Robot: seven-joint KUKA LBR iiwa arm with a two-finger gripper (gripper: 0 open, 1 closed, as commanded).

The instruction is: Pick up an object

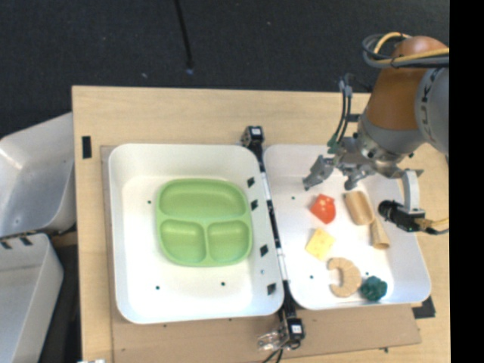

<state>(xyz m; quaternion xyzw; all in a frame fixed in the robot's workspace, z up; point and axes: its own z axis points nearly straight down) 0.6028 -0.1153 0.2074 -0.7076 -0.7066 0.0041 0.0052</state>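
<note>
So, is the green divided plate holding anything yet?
Empty. The green divided plate in the left bin shows three bare compartments.

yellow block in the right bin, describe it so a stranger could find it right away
Look in the right bin, the one next to the bin holding the green tray. Near its middle, just below the red piece, lies the yellow block, the only yellow thing there.

dark floor (227,29), wooden bench (189,116), white furniture (34,180)

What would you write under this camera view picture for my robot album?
Gripper hovers open over the right bin, above a red toy; green tray sits left.
</note>
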